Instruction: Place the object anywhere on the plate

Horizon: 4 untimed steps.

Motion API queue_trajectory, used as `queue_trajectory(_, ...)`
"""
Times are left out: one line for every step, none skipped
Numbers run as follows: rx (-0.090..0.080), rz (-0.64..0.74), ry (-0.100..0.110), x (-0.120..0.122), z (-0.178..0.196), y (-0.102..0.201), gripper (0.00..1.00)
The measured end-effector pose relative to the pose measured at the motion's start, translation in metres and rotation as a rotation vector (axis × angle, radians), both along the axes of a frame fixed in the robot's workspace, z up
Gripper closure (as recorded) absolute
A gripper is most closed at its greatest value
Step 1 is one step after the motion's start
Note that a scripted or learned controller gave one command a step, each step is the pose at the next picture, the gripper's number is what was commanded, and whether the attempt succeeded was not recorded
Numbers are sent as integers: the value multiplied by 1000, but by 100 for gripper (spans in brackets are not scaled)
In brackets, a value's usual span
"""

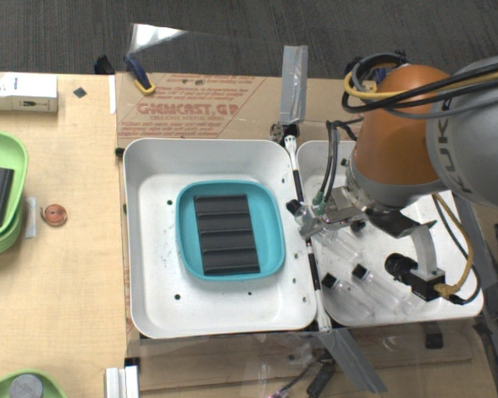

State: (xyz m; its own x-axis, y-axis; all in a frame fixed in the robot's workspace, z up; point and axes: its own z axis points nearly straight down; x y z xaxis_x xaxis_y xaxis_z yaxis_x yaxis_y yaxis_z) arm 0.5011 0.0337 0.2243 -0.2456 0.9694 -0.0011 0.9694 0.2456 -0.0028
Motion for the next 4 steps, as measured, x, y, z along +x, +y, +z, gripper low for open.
queue_trajectory(0,0,0,0,0,0,0)
queue_trajectory(-1,-14,0,43,21,-16,0)
queue_trajectory(0,122,0,44,-11,-87,0)
queue_trajectory(1,4,0,39,-62,-172,0)
